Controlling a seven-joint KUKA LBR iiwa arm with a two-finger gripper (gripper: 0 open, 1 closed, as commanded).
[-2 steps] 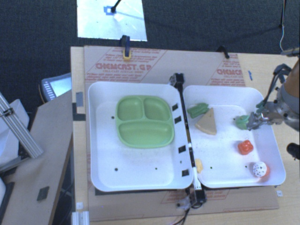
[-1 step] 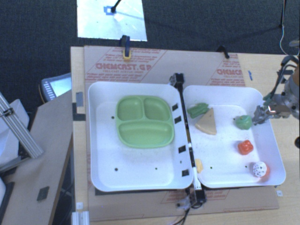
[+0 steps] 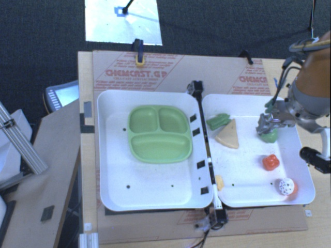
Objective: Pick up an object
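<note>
Tool [image 3: 268, 125] sits low in the right bin [image 3: 243, 190], directly over a green object [image 3: 269, 136]. We cannot tell its state. We see a red object [image 3: 270, 162] just below it.

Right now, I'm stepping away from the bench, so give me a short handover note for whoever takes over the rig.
Hand: low in the right white bin, directly over a small green object; grip not discernible.
Also in the right bin: green pepper-like piece, tan wedge, red-orange toy, white dotted ball.
Left white bin: green divided plate.
Done: the approach, apparently.
Left: confirm a grasp and lift.
</note>
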